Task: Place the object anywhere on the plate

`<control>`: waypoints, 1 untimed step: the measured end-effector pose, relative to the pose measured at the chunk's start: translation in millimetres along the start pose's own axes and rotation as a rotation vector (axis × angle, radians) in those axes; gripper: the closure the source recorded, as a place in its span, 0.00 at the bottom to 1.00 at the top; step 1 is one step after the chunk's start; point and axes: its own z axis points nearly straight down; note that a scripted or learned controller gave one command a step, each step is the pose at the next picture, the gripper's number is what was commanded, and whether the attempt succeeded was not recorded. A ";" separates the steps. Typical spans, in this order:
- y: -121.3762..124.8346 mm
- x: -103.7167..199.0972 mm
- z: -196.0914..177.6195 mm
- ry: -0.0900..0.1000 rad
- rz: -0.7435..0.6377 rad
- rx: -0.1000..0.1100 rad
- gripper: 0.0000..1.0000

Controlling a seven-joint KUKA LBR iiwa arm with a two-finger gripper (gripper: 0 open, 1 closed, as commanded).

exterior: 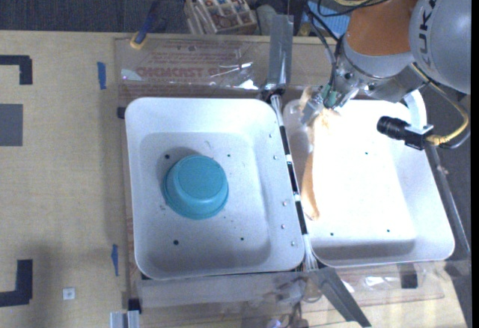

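My gripper (327, 100) hangs in the upper middle of the frame, over the top left corner of the right bin (419, 244). Whether anything is clenched there, I cannot tell (this part of the picture is very bright and blurred). Just below it, a pale orange streak (310, 184) runs down along the bin's left wall. The blue plate (196, 186) lies in the left bin (150, 113), toward the middle left of the frame.
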 end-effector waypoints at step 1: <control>7.0 48.7 -11.8 -0.001 -0.399 -0.001 1.00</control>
